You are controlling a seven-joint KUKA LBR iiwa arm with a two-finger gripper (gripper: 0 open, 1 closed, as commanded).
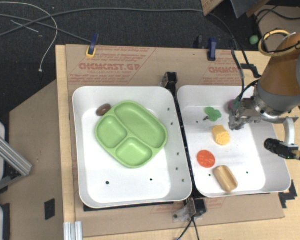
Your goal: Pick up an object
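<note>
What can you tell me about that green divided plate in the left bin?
The green plate is a rounded, pale green tray, seemingly plastic, moulded into three compartments, all bare. It lies flat, right way up, turned at a slant, on the floor of the left white bin, toward its upper middle. A small brown object lies at its upper-left rim, close enough that contact cannot be told.

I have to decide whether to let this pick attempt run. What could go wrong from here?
1. The end effector sits above bare bin floor in the right bin, between the green piece and the yellow corn piece; descending here may grab nothing.
2. Those two lie close together, so a descent may nudge one aside.
3. The bread roll lies near the bin's front rim, an awkward reach.
</note>
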